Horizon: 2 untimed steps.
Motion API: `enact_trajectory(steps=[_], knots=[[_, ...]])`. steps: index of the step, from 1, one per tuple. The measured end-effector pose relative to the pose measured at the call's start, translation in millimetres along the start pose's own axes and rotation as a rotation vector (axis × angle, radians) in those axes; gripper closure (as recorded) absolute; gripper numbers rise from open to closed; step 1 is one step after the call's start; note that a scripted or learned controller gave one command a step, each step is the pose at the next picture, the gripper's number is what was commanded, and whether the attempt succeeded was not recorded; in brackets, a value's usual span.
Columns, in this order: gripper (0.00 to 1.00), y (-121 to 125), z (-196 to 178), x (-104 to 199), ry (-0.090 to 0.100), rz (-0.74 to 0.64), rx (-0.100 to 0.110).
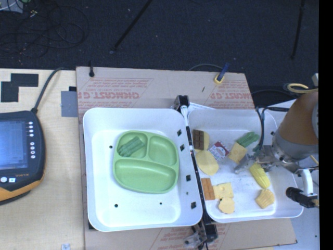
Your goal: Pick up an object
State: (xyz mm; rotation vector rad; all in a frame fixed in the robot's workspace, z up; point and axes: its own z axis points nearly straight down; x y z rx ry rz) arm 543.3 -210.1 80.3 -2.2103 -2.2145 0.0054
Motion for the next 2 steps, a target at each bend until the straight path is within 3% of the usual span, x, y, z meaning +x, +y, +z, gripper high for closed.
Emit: enact_trajectory(steps=[1,2], knots=[[1.00,0.4,-13.1,-1.0,0.002,0.004,-0.001],[1.00,42.3,-64.2,92.8,-0.004,-0.005,-0.007]])
